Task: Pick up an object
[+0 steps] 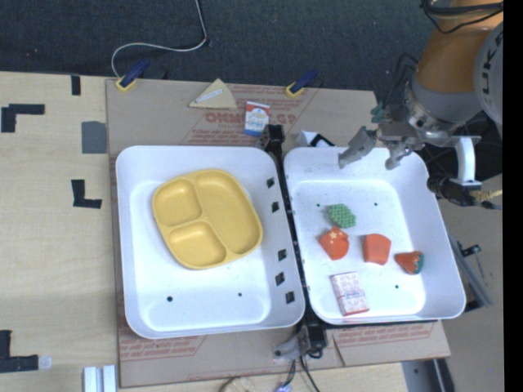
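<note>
Right bin (315,300): toys (376,249) below hand (377,153)

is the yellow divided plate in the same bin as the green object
No, the yellow plate lies in the left bin, while the green object lies in the right bin.

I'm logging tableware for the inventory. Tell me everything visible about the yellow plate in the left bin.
The yellow plate is a rounded-square divided dish, apparently matte plastic, with three compartments: two smaller ones and one larger. It lies flat and right side up on the floor of the left bin, turned at a slant to the bin's walls, toward the upper middle. Nothing lies in it or touches it besides the bin floor.
</note>
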